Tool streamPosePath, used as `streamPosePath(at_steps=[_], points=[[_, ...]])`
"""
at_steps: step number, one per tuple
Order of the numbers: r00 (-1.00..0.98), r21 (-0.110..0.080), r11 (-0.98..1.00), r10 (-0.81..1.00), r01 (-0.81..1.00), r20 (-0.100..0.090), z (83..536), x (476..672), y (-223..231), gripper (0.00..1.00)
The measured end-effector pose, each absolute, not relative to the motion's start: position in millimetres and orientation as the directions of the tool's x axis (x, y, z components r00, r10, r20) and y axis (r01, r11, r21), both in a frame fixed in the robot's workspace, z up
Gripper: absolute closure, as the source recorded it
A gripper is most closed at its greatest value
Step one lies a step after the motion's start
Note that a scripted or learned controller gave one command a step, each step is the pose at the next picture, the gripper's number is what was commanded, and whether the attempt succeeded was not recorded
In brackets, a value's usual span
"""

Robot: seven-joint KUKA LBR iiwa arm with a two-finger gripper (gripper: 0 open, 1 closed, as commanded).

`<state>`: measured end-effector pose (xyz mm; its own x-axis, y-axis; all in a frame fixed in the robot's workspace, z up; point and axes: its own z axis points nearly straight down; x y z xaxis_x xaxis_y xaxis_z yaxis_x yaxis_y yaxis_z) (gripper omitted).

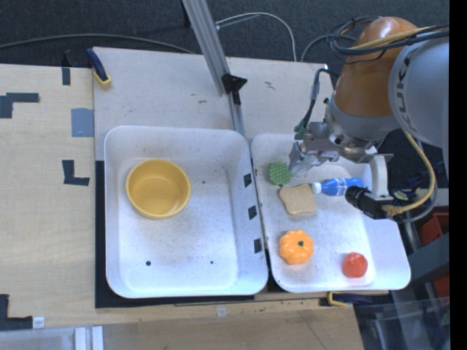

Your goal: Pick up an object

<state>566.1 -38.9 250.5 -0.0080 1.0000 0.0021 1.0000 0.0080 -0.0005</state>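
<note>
Two shallow white bins are seen side by side on the bench, their plastic floors lightly speckled. In the left bin [219,268] a round yellow bowl [157,188] of smooth plastic is set upright toward the bin's left side. The right bin [387,265] holds several small items. A green, nubbly-textured piece [278,173] lies at its far left, and just near of it a tan, flat slab shaped like a slice of bread [298,200] is laid flat. A ribbed orange pumpkin-like toy [296,247] with a dark stem is placed near the front, and a small, smooth red rounded object [354,265] sits well to its right. A blue and white bottle-shaped item [334,187] lies on its side, its long axis running left to right, the white end pointing left toward the bread-like slab.

The gripper [312,152] is positioned over the far part of the right bin, just right of the green piece. Whether it is open or closed cannot be told, and nothing is seen held in it.
</note>
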Motion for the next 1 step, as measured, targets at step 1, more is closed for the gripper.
streamPosePath(at_steps=[1], points=[[-0.007,-0.001,0.007,1.0,1.0,0.001,252.5,573.9,10.7,1.0]])
